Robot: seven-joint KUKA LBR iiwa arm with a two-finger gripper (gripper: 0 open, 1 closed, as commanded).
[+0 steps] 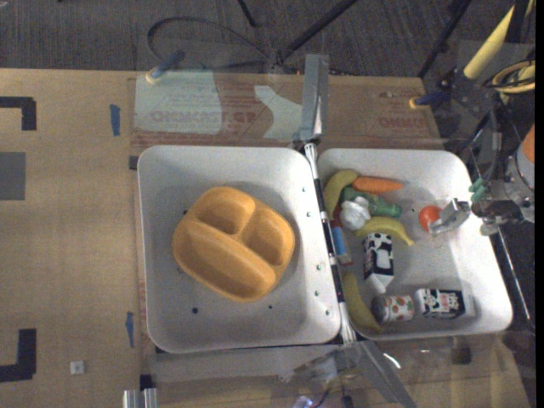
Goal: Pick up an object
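Observation:
My gripper (452,214) reaches in from the right over the right bin (489,300), low near its right wall. A small red round object (428,218) lies just left of the gripper tip, touching it or nearly so. Further left in that bin are a carrot (379,184), a yellow banana (337,189), a white and green item (357,211), a second banana (388,228) and a black-and-white milk carton (379,257). Along the front lie a third banana (357,300), a small can (393,308) and a small cow-pattern carton (440,303).
The left bin (161,177) holds a yellow-orange divided plate (234,242). A metal divider (313,109) runs between the bins. Cables and yellow-padded stand legs (497,41) crowd the back right. Bare white floor shows in the right bin below the gripper.

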